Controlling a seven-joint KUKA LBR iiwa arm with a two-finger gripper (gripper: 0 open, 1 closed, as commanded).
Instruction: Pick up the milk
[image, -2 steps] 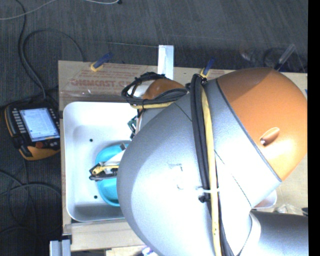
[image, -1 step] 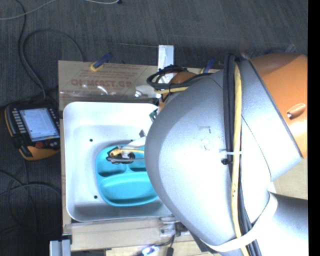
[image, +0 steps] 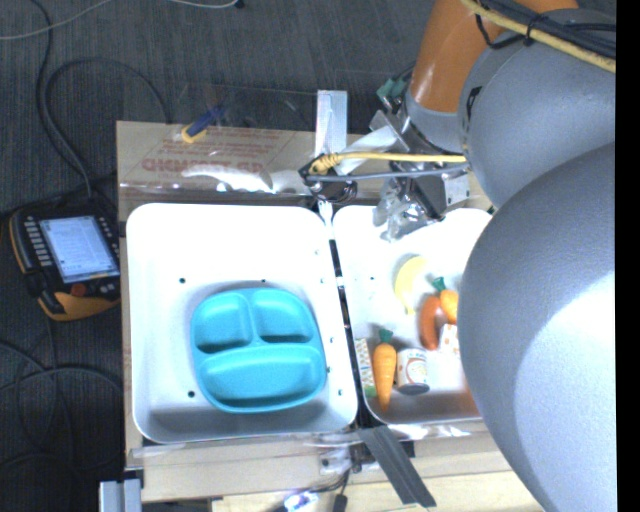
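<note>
The right bin holds several toy foods at its near end. A white carton with red print, probably the milk, lies against the arm's edge and is partly hidden by it. My gripper hangs over the far end of the right bin, well away from the carton, with nothing seen in it. Just below the gripper sits a pale yellow lemon-like piece.
Around the carton lie a carrot, a small white can and an orange-red piece. The left bin carries a blue divided plate. The big grey arm covers the right bin's right side. A pendant lies on the floor at left.
</note>
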